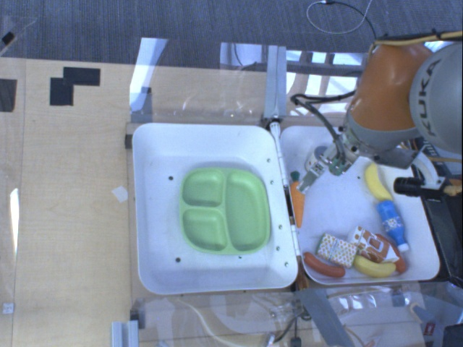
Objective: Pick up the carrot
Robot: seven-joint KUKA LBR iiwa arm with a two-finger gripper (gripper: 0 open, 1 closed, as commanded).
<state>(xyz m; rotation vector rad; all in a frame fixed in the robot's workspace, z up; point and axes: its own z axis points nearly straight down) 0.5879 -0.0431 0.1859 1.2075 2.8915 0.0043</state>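
The carrot (pixel 297 207) is orange with a small green top. It lies in the right bin (pixel 347 201), hard against the bin's left wall, with its length running along that wall. My gripper (pixel 312 173) hangs just above and to the right of the carrot's green end, at the tip of the grey and orange arm that reaches in from the right. Nothing shows as held in the gripper.
A green divided plate (pixel 224 210) lies in the left bin (pixel 155 194). The right bin also holds a yellow banana (pixel 376 181), a blue bottle (pixel 391 225), a sausage (pixel 323 266), a cracker box (pixel 338 249), a snack pack (pixel 371 243) and a second banana (pixel 375 267).
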